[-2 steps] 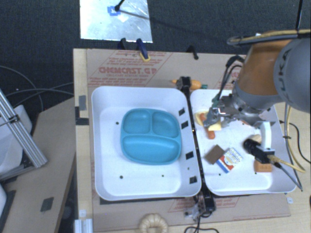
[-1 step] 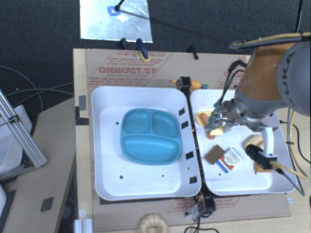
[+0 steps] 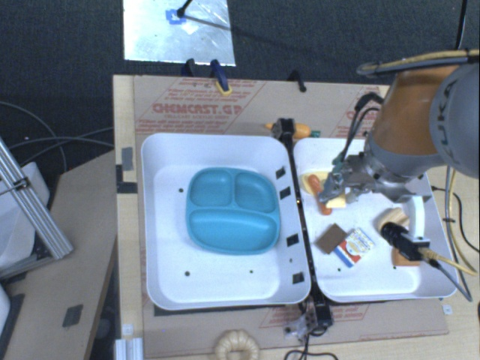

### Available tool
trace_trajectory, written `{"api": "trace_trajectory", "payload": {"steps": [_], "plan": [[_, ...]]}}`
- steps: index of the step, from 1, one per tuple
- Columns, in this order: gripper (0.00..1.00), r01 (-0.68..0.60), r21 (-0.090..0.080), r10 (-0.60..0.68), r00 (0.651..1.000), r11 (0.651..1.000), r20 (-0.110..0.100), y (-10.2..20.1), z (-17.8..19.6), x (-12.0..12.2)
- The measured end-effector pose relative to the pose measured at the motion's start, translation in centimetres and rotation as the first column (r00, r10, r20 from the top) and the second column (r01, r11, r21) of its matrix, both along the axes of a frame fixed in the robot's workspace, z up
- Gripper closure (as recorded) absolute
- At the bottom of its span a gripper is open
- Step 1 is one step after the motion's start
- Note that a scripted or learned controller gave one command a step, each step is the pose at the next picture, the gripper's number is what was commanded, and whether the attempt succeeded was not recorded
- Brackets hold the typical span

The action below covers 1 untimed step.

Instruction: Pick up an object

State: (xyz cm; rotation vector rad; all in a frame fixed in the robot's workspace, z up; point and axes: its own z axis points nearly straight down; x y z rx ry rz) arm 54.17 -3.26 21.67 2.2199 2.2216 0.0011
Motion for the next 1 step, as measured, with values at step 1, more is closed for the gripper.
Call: {"api": "trace_trajectory", "payload": {"steps": [1], "plan": [[1.0, -0.004, 0.001, 0.004, 1.0, 1.0, 0.001, 0.38, 1.81, 0.43]]}}
